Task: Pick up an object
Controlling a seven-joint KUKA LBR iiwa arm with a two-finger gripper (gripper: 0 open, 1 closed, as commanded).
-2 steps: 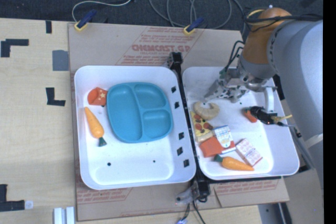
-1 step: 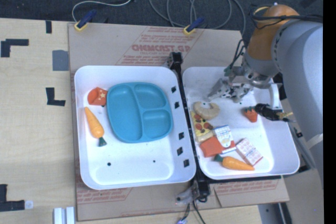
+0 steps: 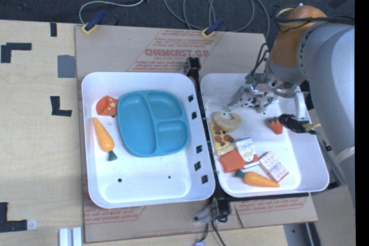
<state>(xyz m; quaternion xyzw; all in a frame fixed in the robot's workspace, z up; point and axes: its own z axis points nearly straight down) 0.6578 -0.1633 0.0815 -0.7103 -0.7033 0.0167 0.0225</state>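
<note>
I take the divided tray [image 3: 153, 123] as my mark: it lies in the left bin [image 3: 144, 190], with 1 carrot [image 3: 103, 134] just left of it and a tomato piece [image 3: 106, 105] at its upper left corner. Right of the tray, past the wall between the 2 bins, the right bin [image 3: 300, 181] holds a cookie [image 3: 226, 120], a small carton [image 3: 245, 150], another carrot [image 3: 258, 179] and a box [image 3: 273, 166]. My claw [image 3: 253, 98] hangs over that bin's far part, well right of the tray.

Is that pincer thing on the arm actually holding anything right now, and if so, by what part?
It cannot be told. The pincer hangs over the right bin, above the toy food, but no item shows between its tips.
</note>
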